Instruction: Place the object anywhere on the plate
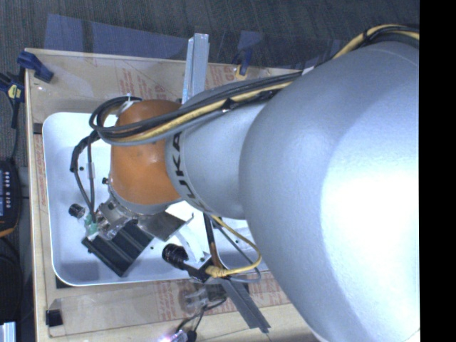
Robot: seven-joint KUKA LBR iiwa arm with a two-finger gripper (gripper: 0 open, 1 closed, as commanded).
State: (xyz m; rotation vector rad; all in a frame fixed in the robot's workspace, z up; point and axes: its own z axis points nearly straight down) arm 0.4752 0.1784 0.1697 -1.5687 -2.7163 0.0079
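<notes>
The arm point(285, 162) is covering most of the white bin point(53, 191), the claw point(117, 244) is hanging low inside it, and neither the object's position, grip point nor handling can be judged.

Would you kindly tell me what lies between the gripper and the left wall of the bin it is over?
In the camera view, only bare white floor lies between the gripper and the left wall of the bin.

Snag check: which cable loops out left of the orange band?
The black cable, bowing out toward the bin wall; the yellow cable lies along the arm.
</notes>
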